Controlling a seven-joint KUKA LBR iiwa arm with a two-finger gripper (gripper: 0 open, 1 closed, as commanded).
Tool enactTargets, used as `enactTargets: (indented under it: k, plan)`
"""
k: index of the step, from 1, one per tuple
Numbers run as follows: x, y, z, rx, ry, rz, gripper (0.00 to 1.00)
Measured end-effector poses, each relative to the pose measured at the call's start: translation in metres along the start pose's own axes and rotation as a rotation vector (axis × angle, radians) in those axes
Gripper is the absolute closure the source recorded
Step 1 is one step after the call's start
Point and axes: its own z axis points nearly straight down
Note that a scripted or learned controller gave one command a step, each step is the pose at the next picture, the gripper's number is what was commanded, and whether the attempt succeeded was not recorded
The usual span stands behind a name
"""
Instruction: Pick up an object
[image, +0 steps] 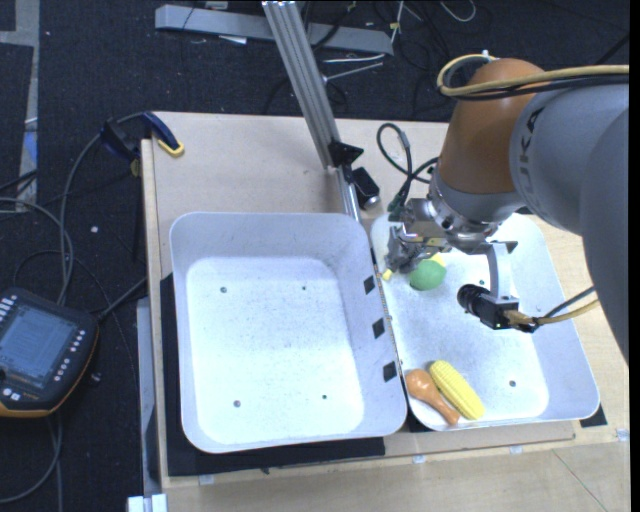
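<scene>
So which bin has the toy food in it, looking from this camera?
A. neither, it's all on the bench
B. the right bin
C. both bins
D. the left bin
B: the green ball, the yellow corn and the orange piece all lie in the right bin, where the arm is reaching in.

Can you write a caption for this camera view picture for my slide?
Arm reaches into the right bin beside a green ball; corn lies nearby.
</scene>
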Motion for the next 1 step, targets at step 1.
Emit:
enactTargets:
  k: [1]
  plan:
    - [0.0574,0.0028,-0.0131,-0.001,0.000,0.000,1.00]
